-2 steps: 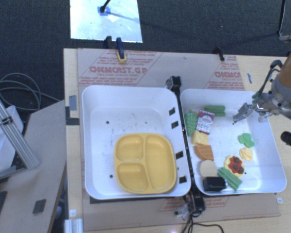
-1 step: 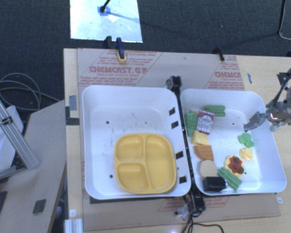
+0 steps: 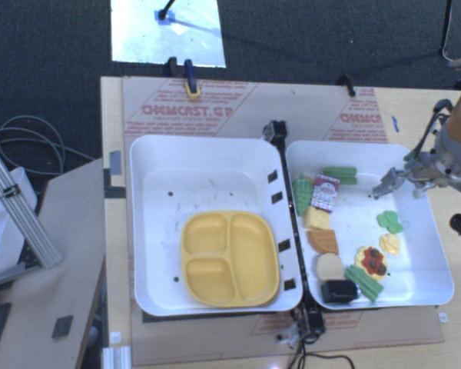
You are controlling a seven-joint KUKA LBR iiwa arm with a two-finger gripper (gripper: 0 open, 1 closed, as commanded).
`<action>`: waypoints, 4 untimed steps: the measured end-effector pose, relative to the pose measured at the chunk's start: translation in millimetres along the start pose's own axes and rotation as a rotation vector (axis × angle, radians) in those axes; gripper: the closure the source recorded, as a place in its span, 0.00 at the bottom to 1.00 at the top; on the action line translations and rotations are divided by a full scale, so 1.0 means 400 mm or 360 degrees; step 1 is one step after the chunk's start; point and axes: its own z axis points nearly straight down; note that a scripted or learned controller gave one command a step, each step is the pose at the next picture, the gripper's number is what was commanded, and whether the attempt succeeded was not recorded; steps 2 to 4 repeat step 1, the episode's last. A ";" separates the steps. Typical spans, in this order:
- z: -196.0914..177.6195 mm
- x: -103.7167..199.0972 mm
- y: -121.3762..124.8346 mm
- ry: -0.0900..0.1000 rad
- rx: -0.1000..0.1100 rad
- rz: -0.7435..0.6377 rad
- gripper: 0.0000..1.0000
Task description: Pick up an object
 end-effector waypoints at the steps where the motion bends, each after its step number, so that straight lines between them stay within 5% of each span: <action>1: 0.050 0.001 0.107 0.0001 -0.0001 -0.0001 0.00; 4: 0.050 0.001 0.107 0.0001 -0.0001 -0.0001 0.00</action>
